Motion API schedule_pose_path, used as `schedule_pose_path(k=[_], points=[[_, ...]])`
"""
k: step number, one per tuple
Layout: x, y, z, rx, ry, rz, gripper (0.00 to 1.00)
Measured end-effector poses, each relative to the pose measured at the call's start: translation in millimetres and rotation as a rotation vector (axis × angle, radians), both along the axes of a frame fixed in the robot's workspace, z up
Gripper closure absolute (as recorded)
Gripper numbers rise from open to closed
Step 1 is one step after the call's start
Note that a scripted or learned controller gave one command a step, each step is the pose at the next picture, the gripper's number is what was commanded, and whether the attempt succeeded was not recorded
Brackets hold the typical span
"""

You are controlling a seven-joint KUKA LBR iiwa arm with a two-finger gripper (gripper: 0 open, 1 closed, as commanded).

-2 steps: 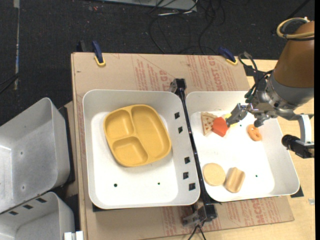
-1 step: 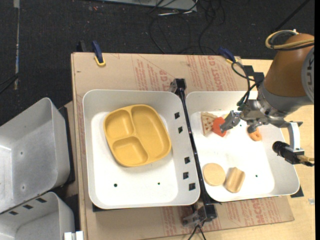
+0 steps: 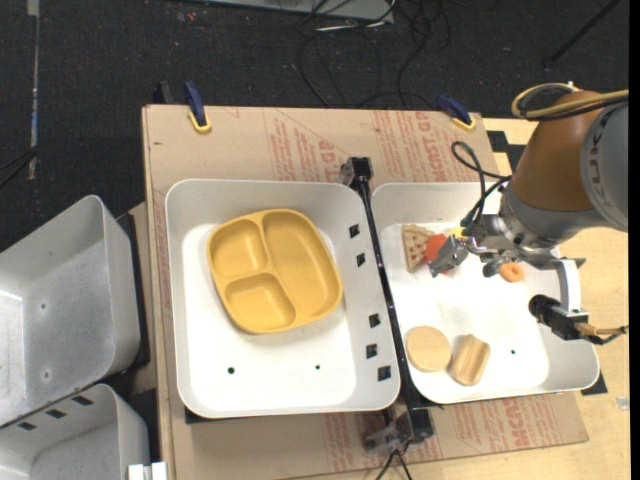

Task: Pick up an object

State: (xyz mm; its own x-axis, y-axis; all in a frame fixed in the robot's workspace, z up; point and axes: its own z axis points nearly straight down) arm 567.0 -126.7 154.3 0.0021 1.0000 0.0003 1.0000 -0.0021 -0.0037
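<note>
My gripper [image 3: 473, 257] hangs over the upper middle of the right bin [image 3: 570, 373], reaching in from the right under the arm's orange band [image 3: 560, 148]. It stands open, with bare bin floor between its fingers. A red-orange piece [image 3: 437, 247] lies just left of the left finger [image 3: 451, 257], touching or nearly touching it. Just right of the other finger sits a small orange object [image 3: 511, 272]. A tan triangular slice [image 3: 413, 245] lies left of the red piece. A round tan disc [image 3: 428, 348] and a tan bread-like chunk [image 3: 469, 359] rest near the bin's front.
The left bin [image 3: 190, 368] holds a yellow divided plate [image 3: 272, 268]. A black divider [image 3: 378, 298] runs between the bins. Grey tubs [image 3: 60, 298] stand off the bench to the left. Cables trail from the wrist at the right [image 3: 560, 313].
</note>
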Motion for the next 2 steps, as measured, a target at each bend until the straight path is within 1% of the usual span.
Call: schedule_pose_path(k=[1, 2], points=[[1, -2, -44, 0.001, 0.001, 0.000, 0.00], [3, -2, -31, -0.001, -0.005, -0.001, 1.00]])
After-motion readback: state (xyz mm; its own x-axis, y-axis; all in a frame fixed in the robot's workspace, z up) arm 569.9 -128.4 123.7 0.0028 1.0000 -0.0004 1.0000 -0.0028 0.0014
